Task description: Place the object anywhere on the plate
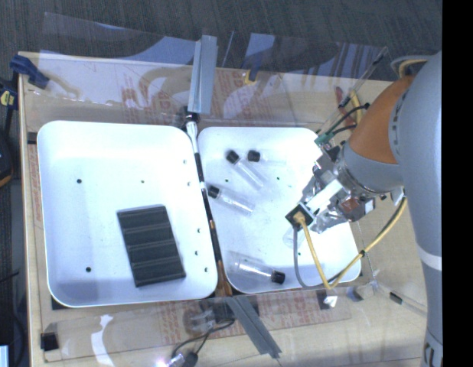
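Grey arm (389,140) is hanging its claw (328,212), grip state indiscernible, over the right bin (298,138), with clear vials (256,268) lying leftward and the dark plate (150,245) beyond in the left bin (60,205).

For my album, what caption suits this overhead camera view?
Robot gripper over right bin of clear vials; dark ridged plate in left bin.

Bench clutter around two white bins

The wooden bench (106,90) carries a left bin (60,205) and right bin (298,140), touching along a shared edge. A grey metal bar (202,71) stands at 12 o'clock of their seam, clear plastic sheeting (129,40) (creased, glossy) toward 11, and a blue clamp (26,69) at 10.
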{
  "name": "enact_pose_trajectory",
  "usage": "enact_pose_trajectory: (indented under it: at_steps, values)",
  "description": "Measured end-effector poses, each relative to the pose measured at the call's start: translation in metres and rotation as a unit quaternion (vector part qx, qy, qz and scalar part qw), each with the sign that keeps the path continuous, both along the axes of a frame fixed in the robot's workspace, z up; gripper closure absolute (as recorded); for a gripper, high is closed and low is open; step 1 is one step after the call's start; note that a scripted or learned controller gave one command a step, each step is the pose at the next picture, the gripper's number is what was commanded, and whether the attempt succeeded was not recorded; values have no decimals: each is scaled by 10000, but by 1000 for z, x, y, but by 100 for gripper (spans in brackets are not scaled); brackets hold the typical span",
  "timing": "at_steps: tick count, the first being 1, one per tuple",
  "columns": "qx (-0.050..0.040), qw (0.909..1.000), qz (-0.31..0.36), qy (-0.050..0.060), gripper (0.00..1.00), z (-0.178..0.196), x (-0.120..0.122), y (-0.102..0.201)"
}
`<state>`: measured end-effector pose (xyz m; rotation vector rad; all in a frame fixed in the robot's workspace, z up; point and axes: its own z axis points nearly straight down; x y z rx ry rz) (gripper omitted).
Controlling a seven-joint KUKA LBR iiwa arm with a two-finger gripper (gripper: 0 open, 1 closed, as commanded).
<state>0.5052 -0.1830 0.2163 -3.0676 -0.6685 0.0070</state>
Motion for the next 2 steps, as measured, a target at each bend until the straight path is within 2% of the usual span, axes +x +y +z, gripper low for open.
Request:
enact_pose_trajectory:
  at_steps: [1,2]
  values:
    - [9,9968,-805,7,100,-126,111,72]
    - [3,9940,-1092,-12,100,-24,98,137]
